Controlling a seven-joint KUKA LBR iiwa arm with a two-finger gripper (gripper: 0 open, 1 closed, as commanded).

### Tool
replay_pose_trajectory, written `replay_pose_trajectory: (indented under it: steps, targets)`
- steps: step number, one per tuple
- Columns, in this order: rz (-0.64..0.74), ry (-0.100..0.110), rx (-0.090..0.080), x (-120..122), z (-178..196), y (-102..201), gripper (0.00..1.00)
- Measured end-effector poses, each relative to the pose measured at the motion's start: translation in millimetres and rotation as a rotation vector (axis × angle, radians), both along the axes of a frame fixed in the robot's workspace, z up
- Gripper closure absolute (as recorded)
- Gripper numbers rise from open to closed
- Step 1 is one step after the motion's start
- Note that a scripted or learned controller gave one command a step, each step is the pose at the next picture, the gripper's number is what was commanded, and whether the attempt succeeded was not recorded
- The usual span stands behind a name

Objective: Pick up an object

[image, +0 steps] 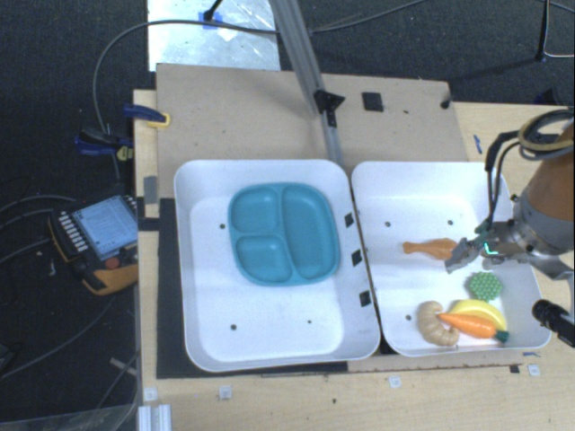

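Cardboard sheeting (269, 106) covered the bench, and on it two shallow white bins sat side by side, their inner rims touching. The left bin (207, 330) held a blue divided plate (284, 233), lying flat toward the bin's upper middle, with three compartments facing up. The right bin (422, 187) held the loose items, all gathered in its lower right part. The grey arm (548, 196) reached in from the right edge, looped by a black cable, and its gripper (469, 253) hung low over the right bin, a small green light glowing just behind it. Whether its fingers were spread or closed could not be made out at this slant.

An orange-brown toy piece (429, 248), long and narrow, lay just left of the gripper, its right end meeting the gripper's tip; nothing showed it clamped. A green round knobbly piece (485, 285) sat just below the gripper. Below that lay a yellow banana (480, 311), with an orange carrot (469, 325) touching its lower side. A tan, curved piece (435, 323) rested against the carrot's left end.
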State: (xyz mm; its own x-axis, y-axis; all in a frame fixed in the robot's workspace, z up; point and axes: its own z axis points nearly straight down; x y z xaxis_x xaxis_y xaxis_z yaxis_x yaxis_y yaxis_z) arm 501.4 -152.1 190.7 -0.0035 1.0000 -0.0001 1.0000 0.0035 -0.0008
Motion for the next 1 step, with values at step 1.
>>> replay_pose_trajectory:
  steps: [1]
  targets:
    - [0.000, -0.002, 0.000, 0.7, 0.8, 0.0, 0.00]
